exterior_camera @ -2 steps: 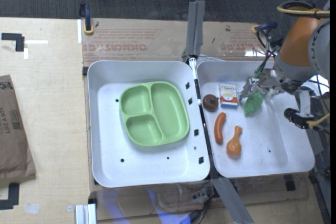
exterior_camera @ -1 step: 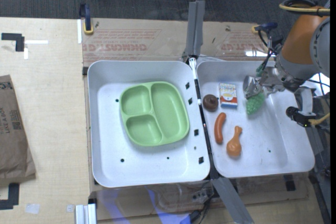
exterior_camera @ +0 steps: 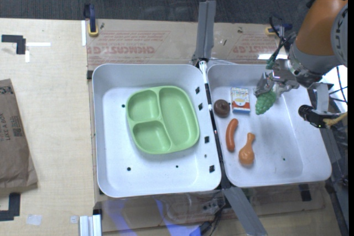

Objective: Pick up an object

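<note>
A green divided plate (exterior_camera: 163,119) is lying in the left bin (exterior_camera: 105,135). In the right bin (exterior_camera: 310,157) are sitting a brown ball (exterior_camera: 222,108), sausage (exterior_camera: 231,134), orange drumstick (exterior_camera: 246,150) and small carton (exterior_camera: 240,100). The hand (exterior_camera: 270,87) is clamping a green leafy toy (exterior_camera: 264,101) beside the carton.

bright, even overhead light | glare on white bins (exterior_camera: 110,174) | soft shadows | mildly soft focus

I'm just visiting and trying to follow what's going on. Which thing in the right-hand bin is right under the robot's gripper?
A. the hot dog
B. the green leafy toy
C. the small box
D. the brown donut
B: the gripper sits at the top of the green leafy toy, while the hot dog, small box and donut lie apart to the left.
</note>
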`<state>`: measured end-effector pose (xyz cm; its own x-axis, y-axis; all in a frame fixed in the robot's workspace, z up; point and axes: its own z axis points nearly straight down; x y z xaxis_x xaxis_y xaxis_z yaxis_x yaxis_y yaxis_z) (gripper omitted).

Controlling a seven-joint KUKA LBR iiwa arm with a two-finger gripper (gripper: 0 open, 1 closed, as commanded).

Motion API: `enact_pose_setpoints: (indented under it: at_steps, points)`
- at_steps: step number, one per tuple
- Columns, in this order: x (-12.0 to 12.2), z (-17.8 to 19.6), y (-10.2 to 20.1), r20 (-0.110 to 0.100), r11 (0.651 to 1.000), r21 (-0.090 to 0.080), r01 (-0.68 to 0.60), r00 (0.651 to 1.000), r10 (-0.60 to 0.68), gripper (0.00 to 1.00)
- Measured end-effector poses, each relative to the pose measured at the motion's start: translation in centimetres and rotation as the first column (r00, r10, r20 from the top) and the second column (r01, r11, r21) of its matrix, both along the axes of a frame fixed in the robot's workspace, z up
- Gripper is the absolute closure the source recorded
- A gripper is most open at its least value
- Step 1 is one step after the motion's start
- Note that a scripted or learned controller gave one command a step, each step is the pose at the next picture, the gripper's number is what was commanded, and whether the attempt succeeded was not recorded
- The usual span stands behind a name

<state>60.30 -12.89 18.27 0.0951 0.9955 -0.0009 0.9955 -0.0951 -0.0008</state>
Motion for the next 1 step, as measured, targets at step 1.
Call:
enact_pose_setpoints:
  at_steps: [1]
  points:
    - [0.0, 0.78, -0.04, -0.002, 1.0, -0.001, -0.001, 1.0, 0.001, 1.0]
